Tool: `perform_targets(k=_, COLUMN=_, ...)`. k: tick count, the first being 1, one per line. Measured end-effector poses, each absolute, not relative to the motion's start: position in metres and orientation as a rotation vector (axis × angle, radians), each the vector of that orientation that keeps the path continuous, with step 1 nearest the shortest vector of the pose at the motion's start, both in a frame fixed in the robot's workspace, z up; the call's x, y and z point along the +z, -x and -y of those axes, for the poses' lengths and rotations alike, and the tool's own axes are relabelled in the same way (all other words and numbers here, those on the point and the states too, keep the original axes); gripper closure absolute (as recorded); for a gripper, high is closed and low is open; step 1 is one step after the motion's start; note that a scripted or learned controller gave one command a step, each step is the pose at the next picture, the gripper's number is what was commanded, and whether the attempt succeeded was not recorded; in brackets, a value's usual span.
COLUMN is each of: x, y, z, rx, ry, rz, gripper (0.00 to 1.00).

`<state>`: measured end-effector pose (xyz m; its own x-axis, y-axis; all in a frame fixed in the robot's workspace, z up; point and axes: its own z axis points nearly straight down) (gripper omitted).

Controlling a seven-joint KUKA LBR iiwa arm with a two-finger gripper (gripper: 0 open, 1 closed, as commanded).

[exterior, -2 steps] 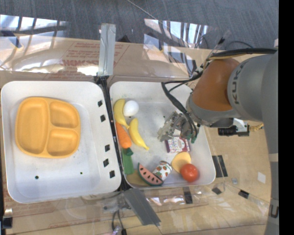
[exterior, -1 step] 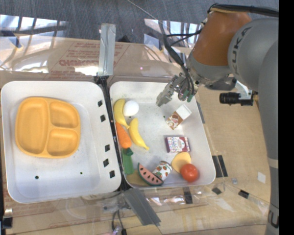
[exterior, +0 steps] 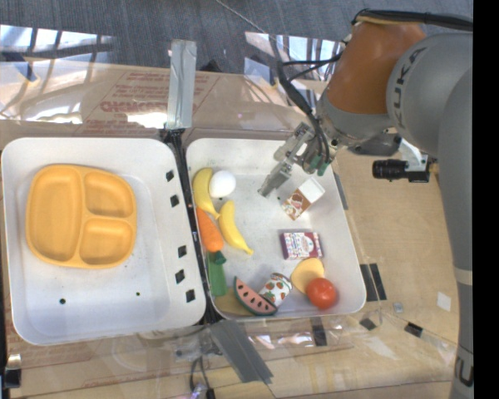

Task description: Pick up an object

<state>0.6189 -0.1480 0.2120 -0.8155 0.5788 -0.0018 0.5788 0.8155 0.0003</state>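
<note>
Down at the near edge of the right white bin (exterior: pixel 353 264), a watermelon slice toy with red flesh and green rind (exterior: pixel 254 298) lies beside a small round spotted toy (exterior: pixel 275 288), and just right of those sits a round red tomato (exterior: pixel 322 293) touching a yellow wedge-shaped piece (exterior: pixel 307 268). A slim green vegetable toy (exterior: pixel 217 274) rests against the bin's left wall, with an orange carrot (exterior: pixel 209 231) right above it. Moving up, a small purple and white carton (exterior: pixel 300 244) lies flat near the middle, well apart from the left wall. A yellow banana (exterior: pixel 233 226) curves alongside the carrot, and a second yellow banana (exterior: pixel 201 189) sits further back with a white egg (exterior: pixel 222 184) touching it. Over in the left white bin (exterior: pixel 17 289), a yellow-orange divided plastic tray (exterior: pixel 81 215) with three compartments lies toward the far left part. Back to the right bin: a small brown and white box (exterior: pixel 303 199) sits tilted near the right wall, and just above it hangs the gripper (exterior: pixel 288 166), its two grey fingers (exterior: pixel 275 180) slanting down and left over the bin floor. The fingers are slightly parted and nothing sits between them; the box is close beside the tips but not clamped. Farther back, the grey arm with its orange band (exterior: pixel 374 65) fills the upper right.
</note>
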Motion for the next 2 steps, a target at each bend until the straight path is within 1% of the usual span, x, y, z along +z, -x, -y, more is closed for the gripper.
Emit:
perform_targets(k=1, x=0.118, y=-0.608, z=0.212, rx=-0.001, ry=-0.798, rz=-3.046, gripper=0.00)
perform_targets(k=2, x=0.092, y=-0.537, z=0.198, rx=0.001, ry=-1.044, rz=-2.963, gripper=0.00)
